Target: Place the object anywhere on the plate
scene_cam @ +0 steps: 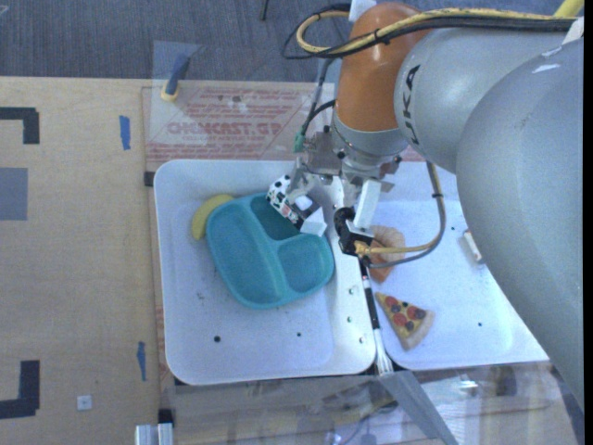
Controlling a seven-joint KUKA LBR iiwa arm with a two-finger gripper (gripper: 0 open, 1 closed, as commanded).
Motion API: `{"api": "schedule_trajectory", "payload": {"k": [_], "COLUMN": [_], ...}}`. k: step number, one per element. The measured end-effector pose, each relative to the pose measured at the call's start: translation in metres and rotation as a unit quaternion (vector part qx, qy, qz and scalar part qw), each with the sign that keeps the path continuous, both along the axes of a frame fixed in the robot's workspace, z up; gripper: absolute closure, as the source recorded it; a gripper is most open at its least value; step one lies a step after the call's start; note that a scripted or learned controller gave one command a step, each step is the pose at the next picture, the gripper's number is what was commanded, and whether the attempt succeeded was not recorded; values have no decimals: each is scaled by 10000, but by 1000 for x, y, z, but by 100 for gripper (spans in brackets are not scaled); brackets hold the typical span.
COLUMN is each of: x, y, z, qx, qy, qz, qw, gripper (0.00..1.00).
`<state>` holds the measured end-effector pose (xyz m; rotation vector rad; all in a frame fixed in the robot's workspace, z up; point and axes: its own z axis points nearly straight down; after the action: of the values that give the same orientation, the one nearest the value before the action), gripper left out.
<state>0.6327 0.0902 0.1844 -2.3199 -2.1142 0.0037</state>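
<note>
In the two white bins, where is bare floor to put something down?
Left bin: bare along its left edge and below the teal divided plate. Right bin: bare right of the toy pizza slice. Crowded around the gripper near the plate's top and yellow banana.

We saw a bulky grey arm with an orange band, black lettering on its side, and a yellow-and-black cable looping over it.

The bulky grey arm reaches in from the right, its orange band sitting above the wrist — below it the two-finger claw points down and leftward, with yellow and black cables looped over the arm's top.
</note>
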Motion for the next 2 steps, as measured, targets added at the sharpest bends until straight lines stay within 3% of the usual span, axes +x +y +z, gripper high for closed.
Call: {"api": "schedule_trajectory", "payload": {"k": [2], "x": [0], "y": [0], "z": [0], "qx": [0], "qy": [0], "qz": [0], "qw": [10000], "gripper": [0]}}
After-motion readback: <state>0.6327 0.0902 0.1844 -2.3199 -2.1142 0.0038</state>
